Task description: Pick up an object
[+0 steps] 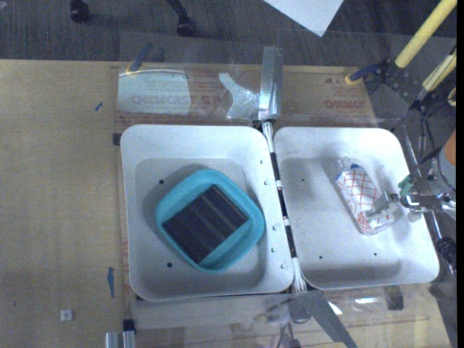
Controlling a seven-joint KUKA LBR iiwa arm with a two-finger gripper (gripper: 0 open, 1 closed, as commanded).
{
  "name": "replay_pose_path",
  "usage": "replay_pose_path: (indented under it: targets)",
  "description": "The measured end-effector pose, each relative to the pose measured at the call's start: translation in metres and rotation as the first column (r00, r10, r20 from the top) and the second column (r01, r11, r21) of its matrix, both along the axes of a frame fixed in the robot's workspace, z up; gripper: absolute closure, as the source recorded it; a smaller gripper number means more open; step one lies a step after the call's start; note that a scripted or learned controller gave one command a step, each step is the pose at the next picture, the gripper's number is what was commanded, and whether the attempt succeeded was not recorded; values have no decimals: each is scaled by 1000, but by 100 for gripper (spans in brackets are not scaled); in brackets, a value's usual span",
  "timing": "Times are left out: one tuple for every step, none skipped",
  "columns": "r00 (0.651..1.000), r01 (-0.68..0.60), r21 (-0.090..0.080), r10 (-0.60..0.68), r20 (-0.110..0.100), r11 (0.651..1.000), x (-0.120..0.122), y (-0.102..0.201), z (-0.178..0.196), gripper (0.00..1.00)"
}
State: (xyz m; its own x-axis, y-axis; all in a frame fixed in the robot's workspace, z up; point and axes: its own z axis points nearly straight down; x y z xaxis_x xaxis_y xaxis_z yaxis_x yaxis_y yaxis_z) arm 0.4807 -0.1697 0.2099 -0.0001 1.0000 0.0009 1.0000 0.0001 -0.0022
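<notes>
Looking down at the bench, I see two white bins side by side. My left bin (pixel 145 158) holds a teal dish (pixel 210 220) lying tilted on the floor of the bin, with a dark ribbed block (pixel 203 222) resting inside it. My right bin (pixel 312 259) holds a clear packet (pixel 360 198) with a red crisscross print and a blue end, lying towards the right wall. My gripper (pixel 388 207) reaches in from the right and sits at the packet's lower right edge, touching it; I cannot tell from here whether the claw is spread or pinching the packet.
</notes>
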Motion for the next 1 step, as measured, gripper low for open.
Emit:
replay_pose_path:
  targets:
    - [982, -188, -3, 188, 5, 982, 28, 6, -94, 0]
